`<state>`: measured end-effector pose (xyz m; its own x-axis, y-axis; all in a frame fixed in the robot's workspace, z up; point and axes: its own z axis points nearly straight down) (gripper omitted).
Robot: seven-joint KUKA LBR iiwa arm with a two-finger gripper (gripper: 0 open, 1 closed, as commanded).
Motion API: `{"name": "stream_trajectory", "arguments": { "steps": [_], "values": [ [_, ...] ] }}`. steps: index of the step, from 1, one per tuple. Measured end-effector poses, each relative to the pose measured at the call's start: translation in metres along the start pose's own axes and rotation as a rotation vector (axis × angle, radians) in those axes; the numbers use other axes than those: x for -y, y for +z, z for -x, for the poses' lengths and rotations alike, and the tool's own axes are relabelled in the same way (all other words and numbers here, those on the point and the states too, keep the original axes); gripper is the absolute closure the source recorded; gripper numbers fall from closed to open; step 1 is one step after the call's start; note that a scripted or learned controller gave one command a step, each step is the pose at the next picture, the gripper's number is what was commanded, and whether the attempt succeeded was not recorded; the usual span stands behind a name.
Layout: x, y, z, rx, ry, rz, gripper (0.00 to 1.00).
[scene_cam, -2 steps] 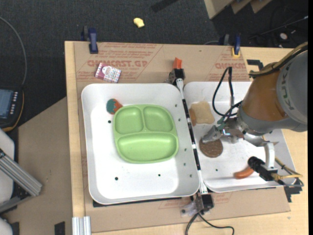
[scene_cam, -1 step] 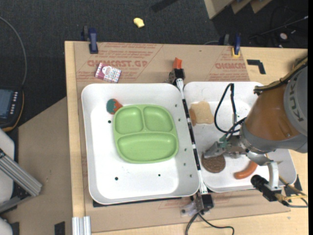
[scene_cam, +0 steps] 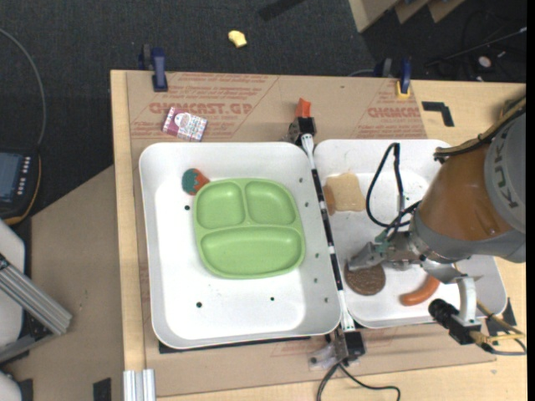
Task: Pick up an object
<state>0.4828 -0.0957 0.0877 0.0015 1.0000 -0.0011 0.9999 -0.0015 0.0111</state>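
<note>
My gripper (scene_cam: 364,263) is low in the right bin (scene_cam: 368,307), right over a round brown cookie-like disc (scene_cam: 368,281) near the bin's front left. Its metal fingers point left and touch or hover just above the disc's top edge. A tan bread slice (scene_cam: 344,195) lies at the bin's back left. An orange sausage-shaped piece (scene_cam: 419,291) rests right of the disc, partly under the arm's wrist. The grey and orange arm (scene_cam: 468,207) covers the bin's right half.
The left bin (scene_cam: 167,307) holds a green three-compartment plate (scene_cam: 248,227) and a small red and teal object (scene_cam: 195,180) at its back left. A black cable (scene_cam: 386,182) loops above the right bin. A pink card (scene_cam: 185,124) lies on the bench behind.
</note>
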Motion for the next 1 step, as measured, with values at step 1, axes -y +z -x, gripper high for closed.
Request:
{"name": "stream_trajectory", "arguments": {
  "steps": [1],
  "values": [
    [0.0001, 0.0002, 0.0, 0.0, 0.0, 0.001, 0.0]
  ]
}}
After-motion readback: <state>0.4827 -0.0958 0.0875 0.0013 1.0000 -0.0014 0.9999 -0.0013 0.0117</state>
